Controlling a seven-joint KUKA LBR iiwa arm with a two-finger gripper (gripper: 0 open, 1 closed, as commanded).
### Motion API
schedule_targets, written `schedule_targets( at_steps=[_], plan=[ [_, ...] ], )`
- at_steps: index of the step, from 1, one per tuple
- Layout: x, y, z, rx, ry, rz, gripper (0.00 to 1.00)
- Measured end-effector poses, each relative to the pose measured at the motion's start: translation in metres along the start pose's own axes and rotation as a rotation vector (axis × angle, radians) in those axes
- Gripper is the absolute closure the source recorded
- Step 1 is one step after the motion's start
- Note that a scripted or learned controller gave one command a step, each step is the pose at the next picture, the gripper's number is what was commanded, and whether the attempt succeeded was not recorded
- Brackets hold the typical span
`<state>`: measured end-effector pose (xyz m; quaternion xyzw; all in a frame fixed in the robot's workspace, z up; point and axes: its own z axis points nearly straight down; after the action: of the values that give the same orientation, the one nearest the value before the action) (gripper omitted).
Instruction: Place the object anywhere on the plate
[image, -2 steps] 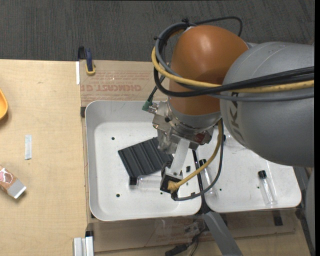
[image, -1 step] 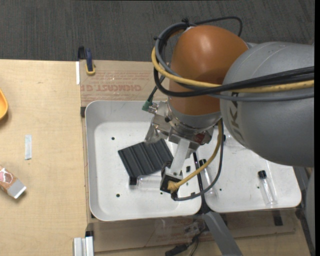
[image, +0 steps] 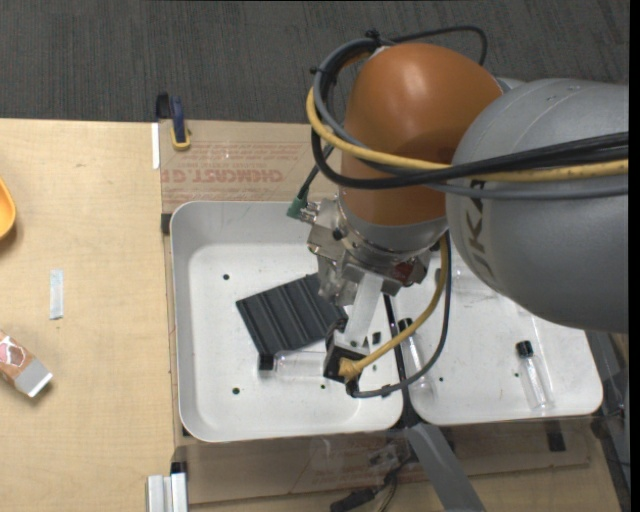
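Left bin (image: 185, 300), centre-left of frame: black ribbed plate (image: 285, 312) lies flat on its floor, set diag. Just below the plate's lower edge, touching or nearly so, lies a clear tube (image: 300, 367) w/ black cap at its left end. I take this as the obj, not yet on the plate. My gripper (image: 338, 298) hangs over the plate's right edge, centre of frame. The wrist hides it, so can't tell if it's spread, pressed together or pinching anything. To do the step well: come down across the tube's short axis, grip mid-length so it doesn't roll, lift clear of the ribs, lay it along the grooves so it stays put. Right bin (image: 585, 400), lower right: a second clear tube (image: 531, 375), well apart. I'd leave it.
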<state>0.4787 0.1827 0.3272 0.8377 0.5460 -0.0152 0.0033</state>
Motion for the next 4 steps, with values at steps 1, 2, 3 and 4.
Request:
schedule_targets(
  at_steps=[1,2,3,4],
  plan=[
    [0.0,0.0,0.0,0.0,0.0,0.0,0.0],
    [-0.001,0.0,-0.007,0.002,-0.006,0.0,1.0],
    [-0.001,0.001,-0.007,0.002,-0.006,0.0,0.0],
    [-0.001,0.001,-0.014,0.005,-0.012,-0.001,1.0]
  ],
)
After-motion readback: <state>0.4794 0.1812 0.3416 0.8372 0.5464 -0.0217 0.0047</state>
